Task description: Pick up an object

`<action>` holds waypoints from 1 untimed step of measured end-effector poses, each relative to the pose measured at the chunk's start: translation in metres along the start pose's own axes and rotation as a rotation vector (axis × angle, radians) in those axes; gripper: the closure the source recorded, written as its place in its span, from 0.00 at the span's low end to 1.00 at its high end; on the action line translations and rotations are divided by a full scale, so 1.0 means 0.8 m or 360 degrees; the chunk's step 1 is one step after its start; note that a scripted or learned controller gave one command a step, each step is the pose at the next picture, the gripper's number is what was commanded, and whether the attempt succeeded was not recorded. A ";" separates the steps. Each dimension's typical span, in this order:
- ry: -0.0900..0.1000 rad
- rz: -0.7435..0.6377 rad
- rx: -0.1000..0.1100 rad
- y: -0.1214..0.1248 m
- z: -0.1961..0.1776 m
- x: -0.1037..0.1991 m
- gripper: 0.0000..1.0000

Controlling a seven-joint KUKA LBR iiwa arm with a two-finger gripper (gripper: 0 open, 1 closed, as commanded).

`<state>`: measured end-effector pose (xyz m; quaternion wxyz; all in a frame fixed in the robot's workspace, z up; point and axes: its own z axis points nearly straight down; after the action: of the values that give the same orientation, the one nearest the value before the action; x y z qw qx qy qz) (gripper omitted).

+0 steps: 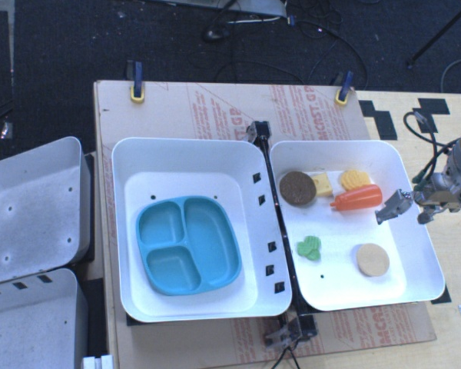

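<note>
Gripper (409, 207) sits at the right edge of the frame, over the right rim of the right bin (422, 264). Fingers look spread, one tip inside the rim near the carrot and one outside it; nothing between them.

Right bin contents, all in its upper and middle part:
- brown round disc (297, 188), upper left, close to the divider
- yellow block (321, 183), touching the disc's right side
- yellow ridged piece (355, 179), just right of the block
- orange carrot (357, 198), lying flat below the ridged piece, its right end near the inner fingertip
- green piece (310, 247), lower left, alone
- tan round disc (373, 260), lower right, alone

Open floor: lower strip of the right bin along the bottom wall, plus the gap between green piece and tan disc. Upper row is crowded, items touching or nearly so.

Left bin (131, 229) holds a blue divided tray (187, 245), centre-left, well clear of its walls on the right side. Black clips (266, 200) run down the seam between the bins.
</note>
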<state>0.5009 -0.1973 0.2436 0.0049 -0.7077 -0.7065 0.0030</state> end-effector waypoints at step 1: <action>-0.0003 -0.0004 -0.0012 0.002 -0.005 0.000 0.00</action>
<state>0.5027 -0.1971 0.2472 0.0015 -0.7068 -0.7074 0.0012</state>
